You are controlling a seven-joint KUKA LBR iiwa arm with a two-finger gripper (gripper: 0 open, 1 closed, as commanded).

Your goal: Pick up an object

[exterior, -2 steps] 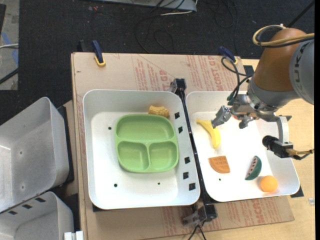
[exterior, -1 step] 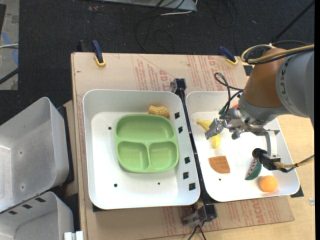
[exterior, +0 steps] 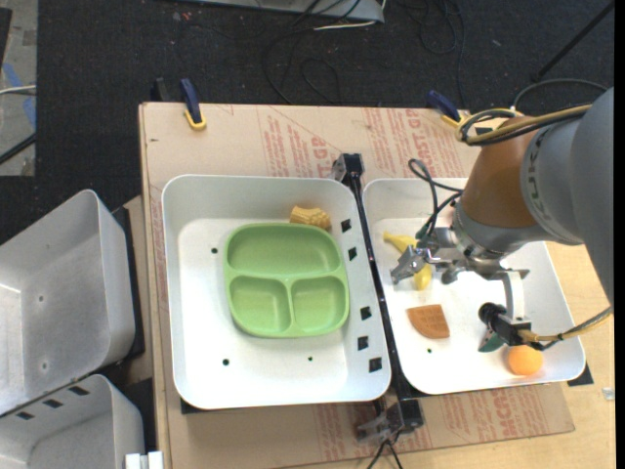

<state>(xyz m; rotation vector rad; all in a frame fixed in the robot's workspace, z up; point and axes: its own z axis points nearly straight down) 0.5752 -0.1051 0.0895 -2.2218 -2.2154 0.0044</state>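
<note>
hovering low over the left half of the right bin point(exterior: 488, 386), the gripper point(exterior: 414, 264) sits right on top of a yellow piece point(exterior: 422, 279). can't tell from this slanted view whether the gripper is apart or together, nor whether anything is caught in it.

yellow piece: close to the bin's left wall, about midway between the far and near edges. more yellow shows on the far side of the gripper, so it may be one curved, banana-like toy running beneath. judged light, smooth and a bit slippery, probably hollow plastic or foam. best hold looks to be across its narrow middle, square to its length; near a tapered end it would likely squirt out.

other candidates in the same bin: brown wedge point(exterior: 429, 320) toward the near-left corner, flat and thin, awkward to take from above. orange ball point(exterior: 525, 361) in the near-right corner, round, likely to roll.

left bin point(exterior: 195, 360): green divided plate point(exterior: 288, 279) in the centre, small ridged tan bit point(exterior: 311, 217) against the far edge.

writing: red print across the cardboard sheet point(exterior: 254, 135) under both bins, turned away from this view; not legible with any confidence. no brand on the toys that i can make out.
</note>
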